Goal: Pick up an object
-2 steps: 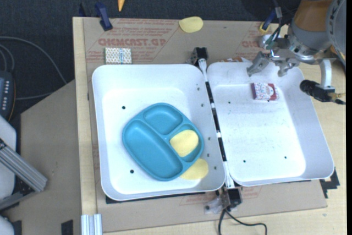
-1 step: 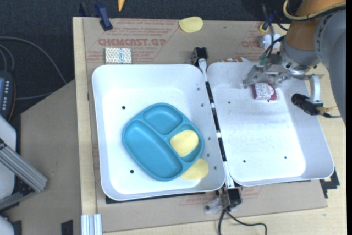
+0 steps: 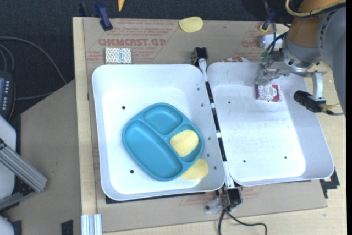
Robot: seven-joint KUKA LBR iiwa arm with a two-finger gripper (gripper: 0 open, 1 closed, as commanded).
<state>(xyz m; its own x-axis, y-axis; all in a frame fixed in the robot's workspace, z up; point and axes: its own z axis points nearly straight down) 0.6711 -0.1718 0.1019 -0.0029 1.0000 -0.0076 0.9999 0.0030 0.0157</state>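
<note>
Dark carpeted floor all round, and in the middle a counter topped with a printed cardboard sheet carrying two shallow white bins side by side.

Progress-wise, I'd say we're mid-attempt at best. The claw is down in the upper right of the frame, over the far end of the right bin, and a small red-and-white packet sits just under it. Whether it's pinched on the packet or just hovering above it — can't tell, the wrist hides that part, and I can't make out if it's apart or together. So the lift is not confirmed; the packet looks level with the bin floor, so my guess is nothing's raised yet.

Contents: the left bin has a blue divided plate with a yellow lump in one compartment, and another yellow piece tucked against the plate's lower right edge. The right bin has the packet, nothing else I can pick out.
</note>
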